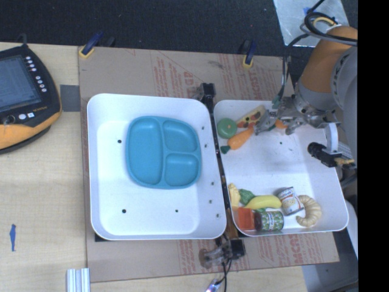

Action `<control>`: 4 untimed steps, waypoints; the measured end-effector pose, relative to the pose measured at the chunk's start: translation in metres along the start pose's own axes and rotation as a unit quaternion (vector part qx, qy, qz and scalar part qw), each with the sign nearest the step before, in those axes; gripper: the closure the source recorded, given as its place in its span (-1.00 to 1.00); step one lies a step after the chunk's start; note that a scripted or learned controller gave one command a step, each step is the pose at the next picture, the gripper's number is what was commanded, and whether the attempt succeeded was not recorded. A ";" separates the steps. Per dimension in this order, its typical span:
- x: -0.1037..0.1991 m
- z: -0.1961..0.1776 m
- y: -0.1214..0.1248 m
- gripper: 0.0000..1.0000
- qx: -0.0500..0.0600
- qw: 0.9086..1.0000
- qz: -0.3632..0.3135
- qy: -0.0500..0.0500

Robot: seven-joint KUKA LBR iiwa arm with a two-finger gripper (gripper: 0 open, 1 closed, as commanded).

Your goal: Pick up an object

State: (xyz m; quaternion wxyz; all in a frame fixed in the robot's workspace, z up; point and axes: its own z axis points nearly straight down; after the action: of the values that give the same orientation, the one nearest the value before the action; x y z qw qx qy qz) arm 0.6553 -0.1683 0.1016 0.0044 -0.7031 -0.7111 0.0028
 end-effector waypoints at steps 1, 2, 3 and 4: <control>0.056 0.011 0.001 -1.00 -0.001 1.000 0.003 -0.001; 0.055 0.000 0.001 1.00 -0.001 1.000 0.001 -0.001; 0.027 -0.105 -0.071 1.00 -0.004 1.000 0.004 -0.001; 0.028 -0.104 -0.071 -1.00 -0.003 1.000 0.004 -0.001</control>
State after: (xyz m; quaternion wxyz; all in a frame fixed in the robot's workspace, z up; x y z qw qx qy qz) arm 0.5848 -0.1415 0.2063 0.0016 -0.7061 -0.7081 0.0013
